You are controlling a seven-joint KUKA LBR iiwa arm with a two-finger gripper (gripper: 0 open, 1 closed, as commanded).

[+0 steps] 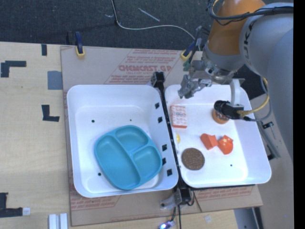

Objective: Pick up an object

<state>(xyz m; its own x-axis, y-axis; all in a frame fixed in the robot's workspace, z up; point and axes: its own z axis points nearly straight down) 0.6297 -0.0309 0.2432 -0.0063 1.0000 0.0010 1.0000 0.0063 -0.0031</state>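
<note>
Grey hand (189,88), apparently empty, near the small box (178,116).

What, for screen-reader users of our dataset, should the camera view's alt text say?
A grey robot arm's gripper hangs over the far left part of the right bin, which holds a red-and-white packet, a brown disc and two orange-red pieces. The left bin holds a blue divided plate.

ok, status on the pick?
Gripper over shallow white right bin, far corner. Nearest: small red-and-white carton, lying flat. Nothing between them.
</note>
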